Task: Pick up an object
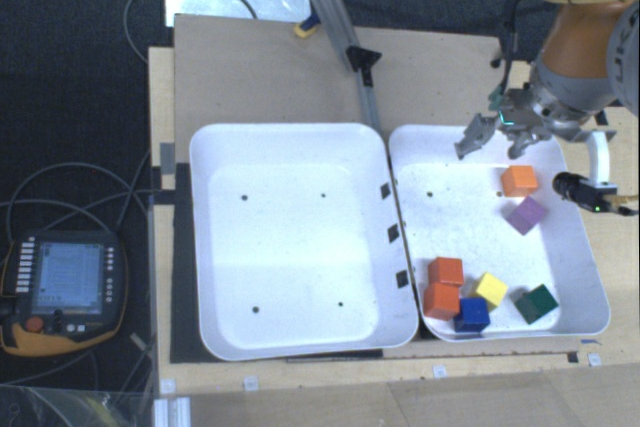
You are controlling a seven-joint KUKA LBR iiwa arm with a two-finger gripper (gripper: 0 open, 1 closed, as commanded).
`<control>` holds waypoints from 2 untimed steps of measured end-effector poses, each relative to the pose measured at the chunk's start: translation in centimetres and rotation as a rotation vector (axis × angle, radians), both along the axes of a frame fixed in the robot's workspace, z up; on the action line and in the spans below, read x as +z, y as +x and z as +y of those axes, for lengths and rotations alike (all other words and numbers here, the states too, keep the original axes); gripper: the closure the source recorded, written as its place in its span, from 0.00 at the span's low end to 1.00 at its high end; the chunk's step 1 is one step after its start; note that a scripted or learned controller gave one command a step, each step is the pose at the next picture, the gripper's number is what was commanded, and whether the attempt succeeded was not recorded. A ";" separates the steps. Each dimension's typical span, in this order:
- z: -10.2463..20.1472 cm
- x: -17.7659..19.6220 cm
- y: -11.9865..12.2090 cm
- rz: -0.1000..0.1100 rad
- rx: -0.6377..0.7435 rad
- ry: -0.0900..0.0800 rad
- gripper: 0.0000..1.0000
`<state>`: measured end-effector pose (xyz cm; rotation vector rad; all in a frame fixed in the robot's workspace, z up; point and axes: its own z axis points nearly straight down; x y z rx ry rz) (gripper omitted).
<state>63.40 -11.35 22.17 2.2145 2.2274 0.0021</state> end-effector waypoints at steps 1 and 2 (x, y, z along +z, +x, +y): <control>0.0 0.0 0.0 0.000 0.000 0.000 0.00; -1.0 -4.8 -0.2 0.003 -0.004 -0.001 0.00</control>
